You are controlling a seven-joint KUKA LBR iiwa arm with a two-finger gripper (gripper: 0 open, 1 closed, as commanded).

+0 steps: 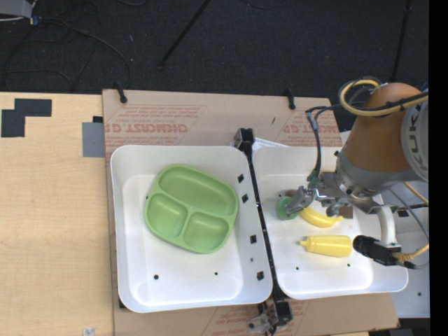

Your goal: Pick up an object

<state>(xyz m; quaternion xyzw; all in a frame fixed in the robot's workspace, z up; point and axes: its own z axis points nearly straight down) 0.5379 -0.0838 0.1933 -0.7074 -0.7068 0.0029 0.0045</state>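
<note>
The arm's pincer hangs low in the right bin, over a banana beside a green object; its spread I cannot tell. Judged the reaching step; closing follows.

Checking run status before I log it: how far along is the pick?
Done: the arm has reached into the right bin, with the gripper low by the green object and the yellow banana-shaped piece.
In hand: nothing visibly held; whether it is gripping anything is unclear.
Left: grasp and lift. The yellow bottle lies untouched, and the green divided plate sits in the left bin.
</note>
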